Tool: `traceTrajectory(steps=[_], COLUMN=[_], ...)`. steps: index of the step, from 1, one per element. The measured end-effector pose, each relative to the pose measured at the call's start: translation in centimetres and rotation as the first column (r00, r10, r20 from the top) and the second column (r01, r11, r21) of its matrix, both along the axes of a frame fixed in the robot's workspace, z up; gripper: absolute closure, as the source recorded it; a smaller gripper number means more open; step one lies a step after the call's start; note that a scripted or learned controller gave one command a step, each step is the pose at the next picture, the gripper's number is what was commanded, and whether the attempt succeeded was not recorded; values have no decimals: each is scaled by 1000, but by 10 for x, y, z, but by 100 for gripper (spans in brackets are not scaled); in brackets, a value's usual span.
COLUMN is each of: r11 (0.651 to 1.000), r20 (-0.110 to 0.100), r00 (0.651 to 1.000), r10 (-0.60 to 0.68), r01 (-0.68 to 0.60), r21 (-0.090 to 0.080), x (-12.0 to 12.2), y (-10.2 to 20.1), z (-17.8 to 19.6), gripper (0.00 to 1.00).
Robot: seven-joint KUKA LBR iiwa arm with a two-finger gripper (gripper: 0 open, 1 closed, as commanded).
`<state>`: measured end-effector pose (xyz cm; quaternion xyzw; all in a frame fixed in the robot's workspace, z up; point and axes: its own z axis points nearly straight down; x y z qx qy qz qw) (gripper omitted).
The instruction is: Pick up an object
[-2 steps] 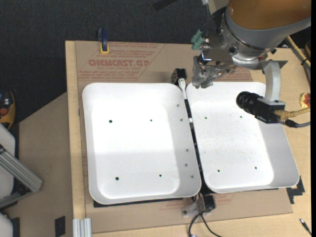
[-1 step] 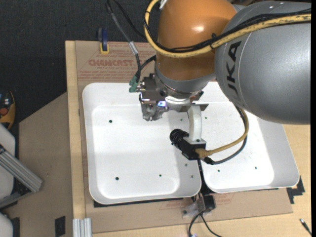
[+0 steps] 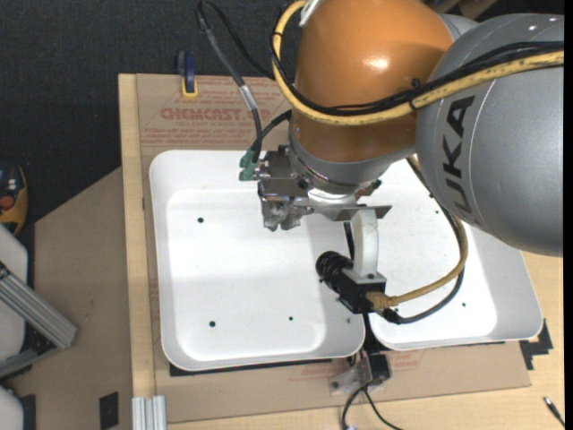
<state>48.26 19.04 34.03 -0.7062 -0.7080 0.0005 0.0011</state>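
Arm [image 3: 466,124] hides right bin's [image 3: 483,321] far part; tool [image 3: 285,209] tips maybe blurred, state unclear.

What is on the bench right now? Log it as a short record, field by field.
arm: grey KUKA arm with orange band, reaching in from the right, over both bins
gripper: above the left bin's upper part; finger state cannot be told
left bin: white, shallow, small dark dots on its floor
right bin: white, largely covered by the arm
cables: yellow and black, looped around the wrist

Hanging over the left white bin [image 3: 179,267]: grey arm [image 3: 501,141], orange band [image 3: 372,43], tool [image 3: 279,206] near its upper edge.
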Motion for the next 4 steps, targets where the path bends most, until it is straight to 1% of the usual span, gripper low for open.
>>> traceTrajectory(steps=[1, 2, 3, 4], r11=[1000, 1000, 1000, 1000], r20=[5, -6, 7, 1], r00=[1000, 1000, 1000, 1000], r10=[-1, 0, -12, -3], r01=[1, 0, 12, 3], r21=[1, -3, -3, 0], x=[-3, -2, 21, -4], y=[4, 33, -42, -44], z=[13, -56, -25, -11], gripper=[100, 100, 100, 100])
